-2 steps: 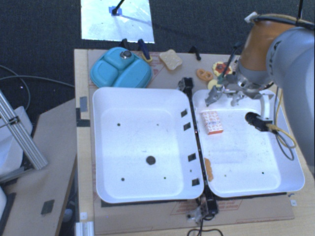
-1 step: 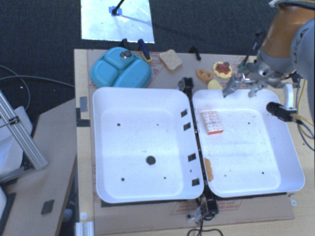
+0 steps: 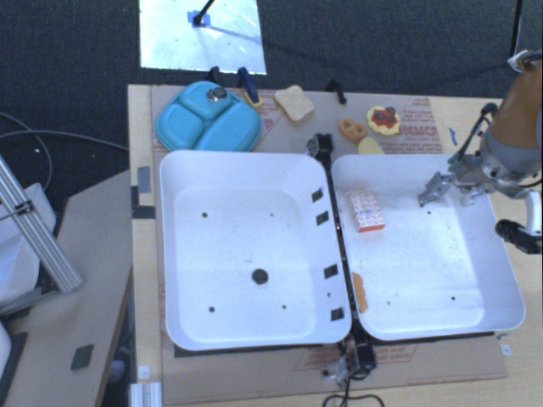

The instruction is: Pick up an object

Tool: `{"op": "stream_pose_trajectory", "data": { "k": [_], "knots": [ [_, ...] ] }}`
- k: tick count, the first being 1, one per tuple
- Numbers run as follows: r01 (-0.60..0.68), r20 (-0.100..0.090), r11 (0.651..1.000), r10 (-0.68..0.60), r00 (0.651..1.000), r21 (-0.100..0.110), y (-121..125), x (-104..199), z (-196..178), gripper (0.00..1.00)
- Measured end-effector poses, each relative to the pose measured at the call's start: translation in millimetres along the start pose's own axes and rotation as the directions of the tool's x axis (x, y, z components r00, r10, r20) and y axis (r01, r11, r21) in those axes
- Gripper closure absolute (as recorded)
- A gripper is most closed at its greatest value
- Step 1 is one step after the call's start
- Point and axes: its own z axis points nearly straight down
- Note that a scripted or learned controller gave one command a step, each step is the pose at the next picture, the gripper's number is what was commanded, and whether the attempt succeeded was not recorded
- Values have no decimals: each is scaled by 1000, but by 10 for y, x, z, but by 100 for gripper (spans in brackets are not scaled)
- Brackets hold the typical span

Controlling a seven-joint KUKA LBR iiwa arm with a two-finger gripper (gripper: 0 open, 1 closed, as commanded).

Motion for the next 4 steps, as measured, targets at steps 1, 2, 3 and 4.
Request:
{"op": "stream_pose_trajectory", "data": {
  "k": [1,2,3,4],
  "knots": [
    [5,0,1000,-5,1000,-15,-1408,291,482,0],
    [13,0,1000,-13,1000,-12,-866,52,479,0],
    [13,5,1000,-13,1000,-21,-1386,757,472,0],
    [12,-2,1000,-12,1000,-11,-872,514,483,0]
  ]
}}
